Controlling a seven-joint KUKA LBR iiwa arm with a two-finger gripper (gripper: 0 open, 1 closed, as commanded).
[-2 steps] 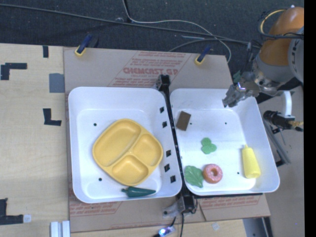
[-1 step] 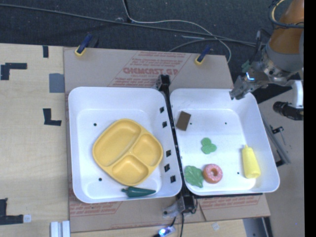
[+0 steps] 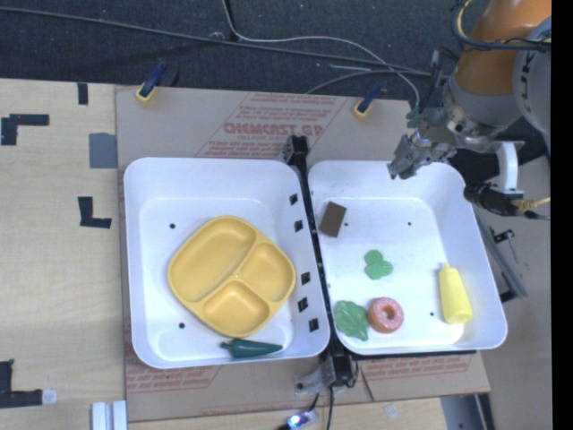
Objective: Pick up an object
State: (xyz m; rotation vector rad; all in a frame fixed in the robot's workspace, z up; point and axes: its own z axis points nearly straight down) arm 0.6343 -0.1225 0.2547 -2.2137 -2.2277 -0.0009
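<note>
Hovering end effector, seemingly empty.

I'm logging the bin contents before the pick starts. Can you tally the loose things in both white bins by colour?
Yellow: 2, the yellow divided plastic tray and the yellow plastic bottle-shaped toy
Green: 3, the dark green pepper-like toy, the small green clover-shaped toy and the green leafy toy
Brown: 1, the brown block
Pink: 1, the pink-frosted toy doughnut
Total: 7

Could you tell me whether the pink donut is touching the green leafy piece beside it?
Touching: in the camera view, the donut abuts the leafy piece with no white bin floor between them.
</note>
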